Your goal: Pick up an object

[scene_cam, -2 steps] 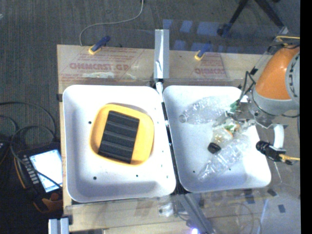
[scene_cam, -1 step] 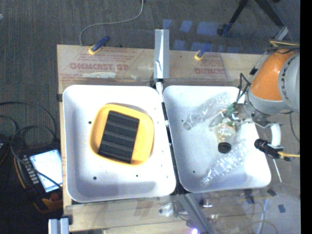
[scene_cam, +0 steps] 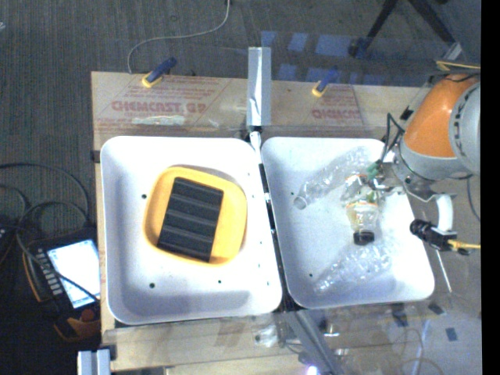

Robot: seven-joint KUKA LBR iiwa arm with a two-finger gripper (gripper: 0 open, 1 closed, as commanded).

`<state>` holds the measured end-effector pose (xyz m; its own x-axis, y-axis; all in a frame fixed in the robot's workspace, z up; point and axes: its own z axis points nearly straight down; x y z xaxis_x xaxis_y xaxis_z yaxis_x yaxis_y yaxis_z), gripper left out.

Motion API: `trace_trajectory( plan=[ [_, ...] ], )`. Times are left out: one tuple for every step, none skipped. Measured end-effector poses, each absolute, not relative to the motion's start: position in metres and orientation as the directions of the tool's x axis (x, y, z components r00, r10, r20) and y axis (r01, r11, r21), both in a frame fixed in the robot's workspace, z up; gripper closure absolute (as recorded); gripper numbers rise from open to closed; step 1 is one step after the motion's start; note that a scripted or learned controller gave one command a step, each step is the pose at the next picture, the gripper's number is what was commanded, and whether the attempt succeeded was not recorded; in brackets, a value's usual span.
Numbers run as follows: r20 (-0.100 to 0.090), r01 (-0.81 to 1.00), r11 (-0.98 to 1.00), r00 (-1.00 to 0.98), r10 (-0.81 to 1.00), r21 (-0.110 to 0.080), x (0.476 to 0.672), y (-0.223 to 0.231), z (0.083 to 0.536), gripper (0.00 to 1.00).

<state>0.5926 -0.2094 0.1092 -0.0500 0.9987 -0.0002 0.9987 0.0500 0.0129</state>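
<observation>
Over the right shallow white bin, the grey two-finger gripper, grip state unclear, hangs among crinkly clear plastic bottles there, whose slick, yielding walls might squirt free under pinching

Light falls evenly from above, bright on the two shallow white plastic bins, whose floors nearly wash out, while the dark grey carpet floor in the upper left of the frame stays dim. Soft shadow pools along the lower inside wall of the left bin and beneath the yellow rounded dish. My crumpled clear plastic bottles throw pale glints and blur into the white, and the whole picture is grainy and slightly soft.
</observation>
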Motion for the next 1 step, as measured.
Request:
trace_trajectory(
  plan=[
    [-0.002,1.0,-0.006,0.006,1.0,-0.001,0.6142,-0.1614,0.204,1.0]
  ],
)
